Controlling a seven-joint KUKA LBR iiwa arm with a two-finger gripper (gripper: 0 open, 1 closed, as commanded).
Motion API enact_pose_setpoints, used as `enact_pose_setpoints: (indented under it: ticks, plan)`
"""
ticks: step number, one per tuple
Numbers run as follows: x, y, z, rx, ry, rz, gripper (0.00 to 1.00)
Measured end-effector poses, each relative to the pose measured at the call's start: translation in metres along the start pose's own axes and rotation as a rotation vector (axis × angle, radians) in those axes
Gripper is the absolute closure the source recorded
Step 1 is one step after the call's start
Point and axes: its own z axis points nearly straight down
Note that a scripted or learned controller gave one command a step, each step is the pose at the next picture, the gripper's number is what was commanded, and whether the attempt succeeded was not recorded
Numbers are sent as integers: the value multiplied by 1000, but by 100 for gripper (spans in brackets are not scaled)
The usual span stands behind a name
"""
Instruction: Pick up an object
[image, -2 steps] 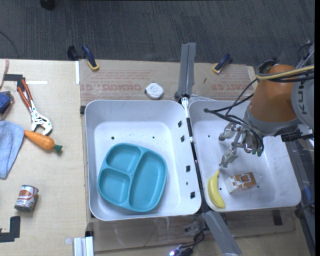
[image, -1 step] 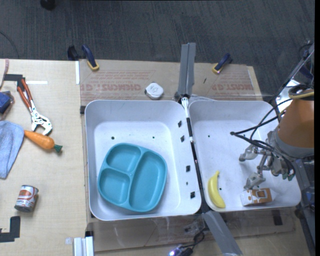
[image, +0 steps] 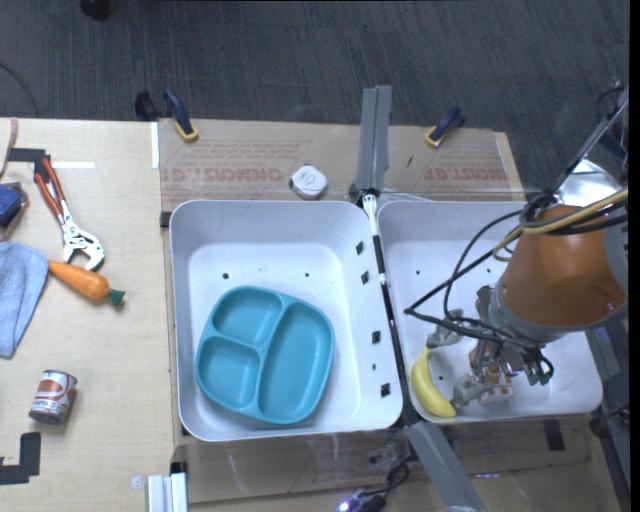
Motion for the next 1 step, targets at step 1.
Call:
enact_pose_setpoints:
  ticks: [1]
  plan:
    - [-55, -79, -1, 2, -2, 117, 0]
